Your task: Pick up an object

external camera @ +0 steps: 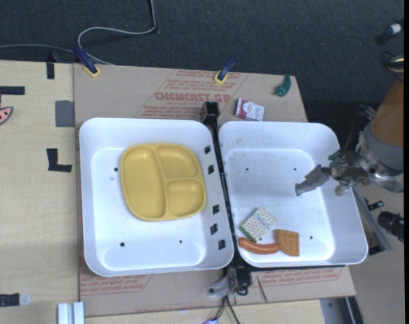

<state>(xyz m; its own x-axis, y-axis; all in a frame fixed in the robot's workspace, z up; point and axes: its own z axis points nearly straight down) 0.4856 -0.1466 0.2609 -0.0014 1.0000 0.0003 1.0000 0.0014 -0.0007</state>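
Dark carpet up top, and under everything a cardboard sheet (pixel 191 96) with red print, clipped down with a couple of yellow-and-blue clamps. On it are the two white bins side by side. I'll use the right bin (pixel 346 201) as the landmark since that's where the action is.

The left bin (pixel 96 201), just beside it, holds a yellow divided plate (pixel 164 181) with three sections.

Inside the right bin, down at its near-left corner, there's a little cluster of toy food: a checkered waffle piece (pixel 258 223), a hot dog (pixel 258 247) right along the bin's near wall, and a brown cracker-looking piece (pixel 287 242) touching the hot dog's right end.

The gripper (pixel 326 179) reaches in over the right bin's right wall, sitting over the bare white floor on that side. One grey finger (pixel 309 183) points toward the bin's middle. Can't really make out whether the fingers are apart or together from this angle. Nothing is visibly between them anyway; the toy food lies well apart from the fingertips, off toward the bin's near-left corner.

Just past the right bin's far wall, a small red-and-white packet (pixel 249 109) lies on the cardboard.
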